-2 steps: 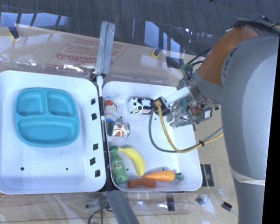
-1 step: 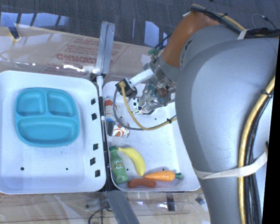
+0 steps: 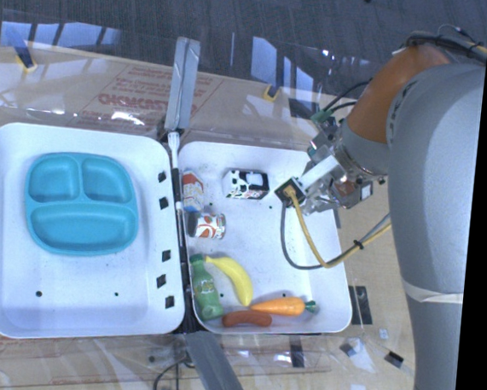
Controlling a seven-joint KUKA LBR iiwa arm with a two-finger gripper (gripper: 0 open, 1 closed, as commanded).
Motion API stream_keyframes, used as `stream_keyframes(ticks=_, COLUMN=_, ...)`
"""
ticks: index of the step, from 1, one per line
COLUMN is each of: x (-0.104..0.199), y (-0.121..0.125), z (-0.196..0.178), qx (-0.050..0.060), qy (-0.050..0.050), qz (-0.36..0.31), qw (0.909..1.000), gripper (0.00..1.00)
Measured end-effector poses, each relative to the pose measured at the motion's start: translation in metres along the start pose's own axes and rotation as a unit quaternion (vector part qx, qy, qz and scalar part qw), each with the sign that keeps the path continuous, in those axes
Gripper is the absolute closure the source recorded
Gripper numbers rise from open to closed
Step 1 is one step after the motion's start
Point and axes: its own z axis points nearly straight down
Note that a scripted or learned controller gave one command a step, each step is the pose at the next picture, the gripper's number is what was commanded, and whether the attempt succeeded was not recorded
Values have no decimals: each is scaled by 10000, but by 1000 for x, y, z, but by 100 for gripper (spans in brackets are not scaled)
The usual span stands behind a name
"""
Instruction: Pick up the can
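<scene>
**Desk:** Can (image 3: 209,226) location, please?

**Photographer:** It lies on its side in the right bin (image 3: 329,280), near the left wall, red and white. Just above it sits a small carton (image 3: 192,190); a black-and-white cow-patterned box (image 3: 246,184) rests further right.

**Desk:** And the gripper (image 3: 305,197)?

**Photographer:** It hangs over the bin's upper right part, well apart from the can, which lies to its left and lower in the view. Whether it is open or closed cannot be told from this angle; nothing is seen in its grasp.

**Desk:** Anything else?

**Photographer:** Banana (image 3: 234,276), green bottle (image 3: 205,291), carrot (image 3: 282,306) and sausage (image 3: 246,320) cluster along the bin's near edge. A blue divided plate (image 3: 81,203) lies in the left bin (image 3: 87,303).
</scene>
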Motion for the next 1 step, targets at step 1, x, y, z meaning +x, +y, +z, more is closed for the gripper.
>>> stream_keyframes(ticks=1, x=50, y=-41, z=111, qx=3, qy=-9, qz=263, qw=9997, gripper=0)
